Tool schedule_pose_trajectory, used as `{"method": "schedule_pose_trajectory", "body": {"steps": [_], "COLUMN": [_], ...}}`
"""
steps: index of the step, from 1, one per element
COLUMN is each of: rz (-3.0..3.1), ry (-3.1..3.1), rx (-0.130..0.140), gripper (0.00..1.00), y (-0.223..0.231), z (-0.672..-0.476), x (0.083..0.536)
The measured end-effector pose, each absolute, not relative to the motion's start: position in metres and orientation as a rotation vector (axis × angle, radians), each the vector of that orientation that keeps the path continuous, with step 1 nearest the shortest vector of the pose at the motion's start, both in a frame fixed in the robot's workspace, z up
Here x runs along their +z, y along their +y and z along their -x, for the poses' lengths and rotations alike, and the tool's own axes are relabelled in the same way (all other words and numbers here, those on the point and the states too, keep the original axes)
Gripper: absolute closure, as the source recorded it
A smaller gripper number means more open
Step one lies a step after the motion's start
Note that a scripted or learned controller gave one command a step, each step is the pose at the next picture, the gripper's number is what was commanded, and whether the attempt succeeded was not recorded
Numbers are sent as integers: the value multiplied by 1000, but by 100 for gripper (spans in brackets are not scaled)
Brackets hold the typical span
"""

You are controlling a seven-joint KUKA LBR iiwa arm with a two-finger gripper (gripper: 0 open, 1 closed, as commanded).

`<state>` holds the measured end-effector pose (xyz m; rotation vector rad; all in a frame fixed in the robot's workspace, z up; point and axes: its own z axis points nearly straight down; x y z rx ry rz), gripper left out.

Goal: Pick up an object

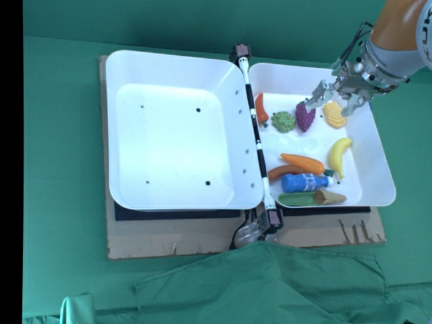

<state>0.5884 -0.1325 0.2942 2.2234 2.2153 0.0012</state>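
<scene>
- Left bin (128, 79) fills the view's left half, bare white inside
- Right bin (378, 174) holds all the toys, spread from 12 o'clock round to 6 o'clock of its floor
- Arm (405, 25) comes in from the bin's 2 o'clock corner, orange band uppermost
- Gripper (335, 104) hangs at the bin's 1 o'clock, fingers spread wide with nothing between them, straddling the corn
- Banana (339, 155) lies at 3 o'clock, near the right wall
- Bottle (307, 181) lies at 6 o'clock, touching the carrot (304, 162) above it
- Corn (333, 114), the likely target, sits at 1 o'clock, partly under the fingers
- Grapes (305, 116) sit just beside the corn, at its 9 o'clock
- Broccoli (283, 121) sits at 11 o'clock, by the grapes
- Risk, as I judge it: the left finger lands on the grapes, so the closing jaws shove both pieces or pinch the wrong one
- Second risk: the rounded corn squirts out toward the wall if caught off centre
</scene>
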Motion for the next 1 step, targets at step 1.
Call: {"method": "schedule_pose_trajectory", "body": {"steps": [1], "rz": [-2223], "ry": [2208], "rx": [6], "gripper": [100], "y": [-134], "z": [-589], "x": [307]}}
